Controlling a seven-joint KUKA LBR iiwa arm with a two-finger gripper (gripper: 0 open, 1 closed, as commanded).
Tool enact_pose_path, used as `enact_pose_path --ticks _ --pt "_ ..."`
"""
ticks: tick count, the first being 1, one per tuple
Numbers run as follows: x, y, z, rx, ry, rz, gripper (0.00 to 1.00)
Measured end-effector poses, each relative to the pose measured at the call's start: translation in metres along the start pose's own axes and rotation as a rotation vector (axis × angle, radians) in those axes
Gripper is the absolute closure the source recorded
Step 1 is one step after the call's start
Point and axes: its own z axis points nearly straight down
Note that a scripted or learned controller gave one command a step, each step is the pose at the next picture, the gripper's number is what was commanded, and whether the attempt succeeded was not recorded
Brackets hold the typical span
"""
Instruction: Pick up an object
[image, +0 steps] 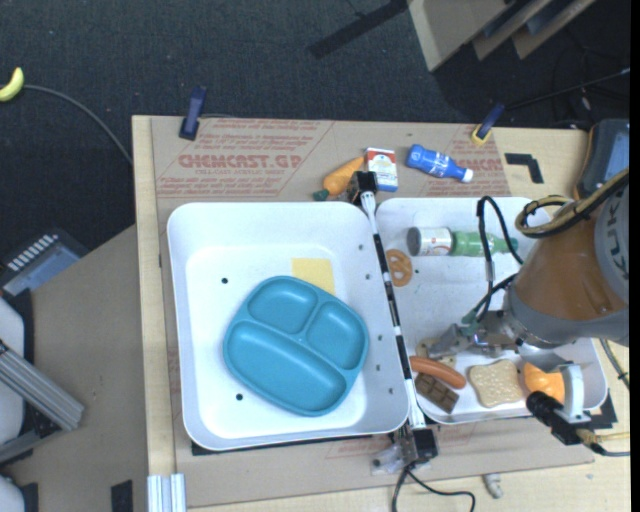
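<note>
Camera view: arm (570, 275) reaching from right, low over right bin (440, 215). Gripper (468, 335) down near bin's front, can't tell finger state tbh, too blurry.

Right bin stuff: toast slice (495, 383), hot dog (438, 372), pretzel (399, 267), green bottle (450, 241) at back. Nothing visibly grabbed.

Left bin (190, 235): blue divided plate (295, 343), yellow cheese slice (313, 270) just behind it.

Bench board (240, 155) reads "CHEMCAST" in red. Blue bottle (438, 163), small carton (381, 168) lying on it behind bins.

Lighting was even, overhead, moderately bright; white bins (200, 300) neared overexposure. Shadows were soft and short. Slight overall softness; arm (570, 280) at right was blurred; dark floor (80, 60) underexposed.
</note>
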Motion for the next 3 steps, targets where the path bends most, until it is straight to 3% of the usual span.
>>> enact_pose_path --ticks 1,2,3 --pt "-0.060 0.069 -0.022 0.001 -0.001 0.000 0.00" --pt "-0.004 0.173 0.009 0.059 0.006 -0.007 0.00" --pt "-0.003 0.174 0.009 0.059 0.002 -0.005 0.00"
